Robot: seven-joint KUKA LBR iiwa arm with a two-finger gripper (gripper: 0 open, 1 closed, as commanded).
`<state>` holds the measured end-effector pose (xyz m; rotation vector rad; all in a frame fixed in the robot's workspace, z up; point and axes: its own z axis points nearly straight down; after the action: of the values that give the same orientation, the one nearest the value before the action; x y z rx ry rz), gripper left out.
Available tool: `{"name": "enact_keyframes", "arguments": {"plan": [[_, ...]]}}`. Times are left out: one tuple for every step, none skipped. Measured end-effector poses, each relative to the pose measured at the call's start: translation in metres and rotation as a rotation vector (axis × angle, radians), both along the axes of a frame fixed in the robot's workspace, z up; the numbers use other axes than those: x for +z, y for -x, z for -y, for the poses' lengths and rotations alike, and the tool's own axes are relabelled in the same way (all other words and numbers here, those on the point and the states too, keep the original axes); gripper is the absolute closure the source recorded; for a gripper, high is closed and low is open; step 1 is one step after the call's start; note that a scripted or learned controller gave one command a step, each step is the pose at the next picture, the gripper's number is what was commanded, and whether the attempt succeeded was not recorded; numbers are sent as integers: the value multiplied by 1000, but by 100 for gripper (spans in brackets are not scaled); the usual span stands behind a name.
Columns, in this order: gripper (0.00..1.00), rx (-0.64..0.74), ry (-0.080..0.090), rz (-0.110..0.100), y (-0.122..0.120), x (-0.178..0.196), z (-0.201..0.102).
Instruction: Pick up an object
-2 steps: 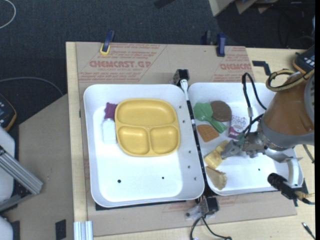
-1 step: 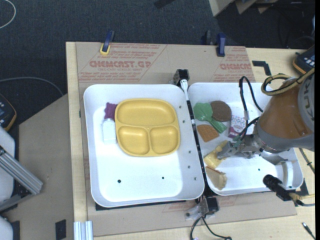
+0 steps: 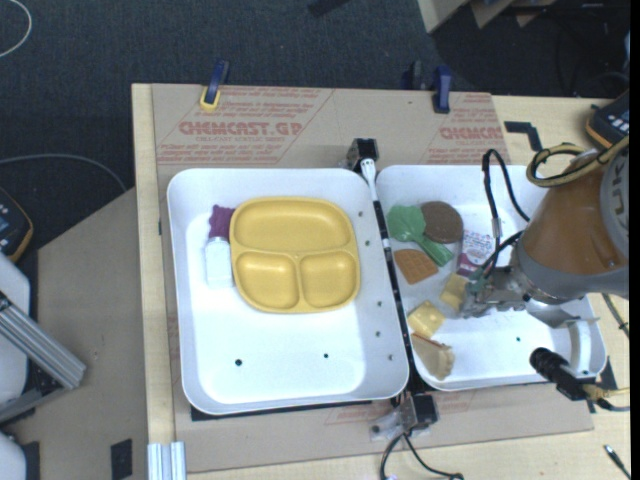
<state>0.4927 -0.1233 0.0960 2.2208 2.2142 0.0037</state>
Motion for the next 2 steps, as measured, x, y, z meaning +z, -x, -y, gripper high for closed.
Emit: {"name": "enact_keyframes", "arguments": {"plan": [[100,3,0,0,7,58,3],[100,3,1,0,4,104,11]]}}
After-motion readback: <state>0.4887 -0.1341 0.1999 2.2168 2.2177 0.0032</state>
